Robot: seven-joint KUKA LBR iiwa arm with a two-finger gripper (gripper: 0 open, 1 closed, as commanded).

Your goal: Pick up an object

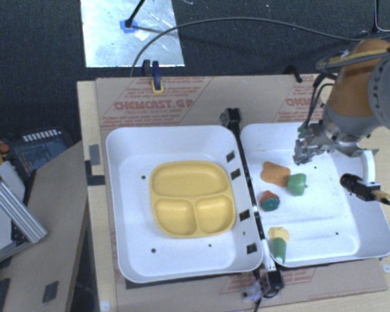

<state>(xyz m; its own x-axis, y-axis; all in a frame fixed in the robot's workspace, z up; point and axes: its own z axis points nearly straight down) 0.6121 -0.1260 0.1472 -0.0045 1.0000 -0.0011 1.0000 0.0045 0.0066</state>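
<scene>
My gripper (302, 155) hangs over the back part of the right bin (334, 239), reaching in from the right on the grey arm (361, 100). An orange piece (275, 173) lies just left of and below it. Beside that sits a green piece (296, 183), almost under the gripper tip but apart from it. A small teal and red item (269, 201) rests lower left of the green one. A yellow and green item (277, 241) lies near the bin's front left corner. Nothing shows between the gripper's tips.
The left bin (127, 190) holds a yellow divided plate (191, 197). A black divider (245, 182) runs between the two bins. Cardboard (178, 100) lies under both, and cables trail at the back.
</scene>
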